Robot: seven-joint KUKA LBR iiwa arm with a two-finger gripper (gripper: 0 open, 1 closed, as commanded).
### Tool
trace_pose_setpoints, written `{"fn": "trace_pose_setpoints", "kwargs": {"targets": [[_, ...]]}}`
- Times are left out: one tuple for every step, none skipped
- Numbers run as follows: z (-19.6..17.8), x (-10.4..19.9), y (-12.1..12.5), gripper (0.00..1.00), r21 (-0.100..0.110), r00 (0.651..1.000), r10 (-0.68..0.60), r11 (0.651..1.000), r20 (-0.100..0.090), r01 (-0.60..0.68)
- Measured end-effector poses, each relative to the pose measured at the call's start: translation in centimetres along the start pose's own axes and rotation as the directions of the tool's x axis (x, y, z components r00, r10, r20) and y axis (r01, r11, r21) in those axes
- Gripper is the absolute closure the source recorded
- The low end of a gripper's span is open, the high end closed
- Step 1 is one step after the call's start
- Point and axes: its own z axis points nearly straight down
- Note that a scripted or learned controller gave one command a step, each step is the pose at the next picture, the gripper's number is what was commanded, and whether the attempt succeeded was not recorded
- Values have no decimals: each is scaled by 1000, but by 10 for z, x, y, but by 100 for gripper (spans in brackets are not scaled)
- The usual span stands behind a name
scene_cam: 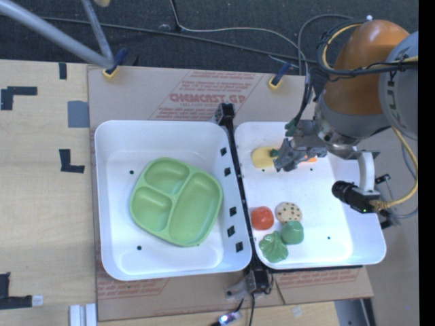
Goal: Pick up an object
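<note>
The surface (41,202) is pale wood-grain board, marked with several dark tape pieces along its left part. On it lies a brown cardboard sheet (197,94) held by two yellow clamps (109,70) at its far corners; red print on the cardboard is partly legible as "CHEMCAST GP", with smaller lines below that cannot be read. Beyond the surface the floor is dark carpet (224,5), crossed by black cables and a grey metal tube. Two shallow white bins sit side by side on the cardboard, touching along a black divider strip. The left bin (112,141) holds a green divided plate (177,201), tilted relative to the bin walls. The right bin (340,240) holds a yellow object (261,157) near its far left corner, and near its front left a cluster: a red-orange piece (262,216), a spotted cookie-like piece (288,212), and two green pieces (292,233) and (273,248) close together. The arm reaches in from the right, its orange band above the wrist. The end effector (289,158) is low over the far part of the right bin, just beside the yellow object on that object's right; contact cannot be confirmed. Whether its fingers are apart or together cannot be told. A small orange patch shows just right of it. The front cluster lies well apart from the end effector.
</note>
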Motion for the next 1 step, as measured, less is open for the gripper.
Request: {"fn": "trace_pose_setpoints", "kwargs": {"targets": [[20,50,-9,100,0,1000,1,1000,0,-1]]}}
